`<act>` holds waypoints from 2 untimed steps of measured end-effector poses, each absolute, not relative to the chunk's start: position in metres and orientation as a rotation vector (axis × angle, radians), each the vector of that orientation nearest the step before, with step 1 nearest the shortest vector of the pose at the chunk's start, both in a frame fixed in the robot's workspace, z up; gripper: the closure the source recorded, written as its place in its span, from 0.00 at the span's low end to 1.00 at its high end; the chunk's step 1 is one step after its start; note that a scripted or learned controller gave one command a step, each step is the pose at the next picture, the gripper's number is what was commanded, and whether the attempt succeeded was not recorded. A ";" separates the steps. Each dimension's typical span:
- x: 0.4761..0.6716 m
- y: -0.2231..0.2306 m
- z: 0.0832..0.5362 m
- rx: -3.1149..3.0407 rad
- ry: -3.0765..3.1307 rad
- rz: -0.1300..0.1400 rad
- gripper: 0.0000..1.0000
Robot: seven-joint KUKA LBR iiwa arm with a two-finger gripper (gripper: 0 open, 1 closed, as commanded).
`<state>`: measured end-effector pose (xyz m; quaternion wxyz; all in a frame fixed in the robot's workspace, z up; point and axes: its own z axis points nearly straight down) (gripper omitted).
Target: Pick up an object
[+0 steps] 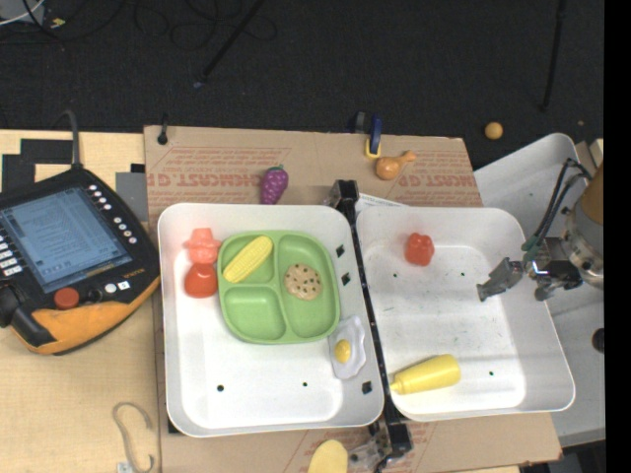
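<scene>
Hovering over the right edge of the right bin (537,264), the pincer (501,282) carries nothing, and I cannot tell whether it is open or closed. Within that bin, a red toy pepper (419,249) lies near the back, well apart from the pincer, and a yellow bottle (426,374) lies on its side near the front edge. The left bin (187,382) holds a green divided plate (258,318) bearing a corn cob (245,258) and a cookie (303,282), with an orange-red toy (201,263) just beside the plate's left edge.
</scene>
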<state>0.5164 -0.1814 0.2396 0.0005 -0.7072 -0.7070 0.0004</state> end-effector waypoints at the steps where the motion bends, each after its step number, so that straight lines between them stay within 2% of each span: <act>1: 0.511 -0.189 0.188 -2.216 -2.217 0.006 0.00; 2: 0.505 -0.186 0.143 -2.215 -2.217 0.005 0.00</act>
